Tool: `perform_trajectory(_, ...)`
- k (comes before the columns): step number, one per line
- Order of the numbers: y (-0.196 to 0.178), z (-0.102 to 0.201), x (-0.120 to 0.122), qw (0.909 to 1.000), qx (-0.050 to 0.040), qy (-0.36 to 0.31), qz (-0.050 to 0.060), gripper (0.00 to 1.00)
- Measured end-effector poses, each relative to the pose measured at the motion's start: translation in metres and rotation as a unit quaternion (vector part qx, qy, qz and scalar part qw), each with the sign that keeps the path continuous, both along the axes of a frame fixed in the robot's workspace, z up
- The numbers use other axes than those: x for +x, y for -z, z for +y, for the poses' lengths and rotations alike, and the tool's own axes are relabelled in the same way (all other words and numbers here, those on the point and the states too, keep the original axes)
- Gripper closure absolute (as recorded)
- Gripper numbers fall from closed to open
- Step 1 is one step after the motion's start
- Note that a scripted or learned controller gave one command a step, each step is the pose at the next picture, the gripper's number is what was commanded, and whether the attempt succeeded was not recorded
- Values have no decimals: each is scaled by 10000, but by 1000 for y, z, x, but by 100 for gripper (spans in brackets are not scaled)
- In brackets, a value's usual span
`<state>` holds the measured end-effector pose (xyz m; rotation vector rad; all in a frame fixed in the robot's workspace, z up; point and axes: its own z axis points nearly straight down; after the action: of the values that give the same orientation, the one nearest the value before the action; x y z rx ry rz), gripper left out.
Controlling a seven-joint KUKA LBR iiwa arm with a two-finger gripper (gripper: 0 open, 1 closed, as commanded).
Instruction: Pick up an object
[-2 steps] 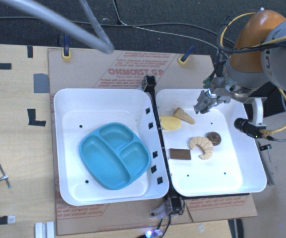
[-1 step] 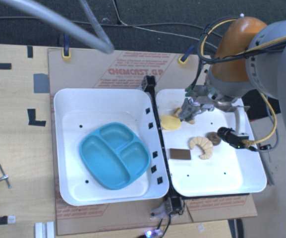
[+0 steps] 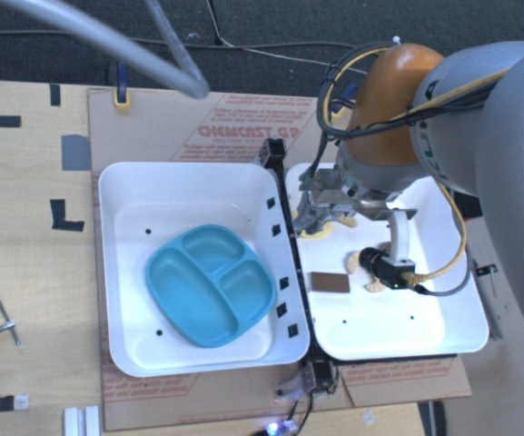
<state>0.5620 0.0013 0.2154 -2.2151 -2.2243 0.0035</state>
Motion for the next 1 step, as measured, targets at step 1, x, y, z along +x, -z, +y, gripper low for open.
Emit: perform_trajectory(1, 1, 41, -14, 10000, 1, -2, 1, 100)
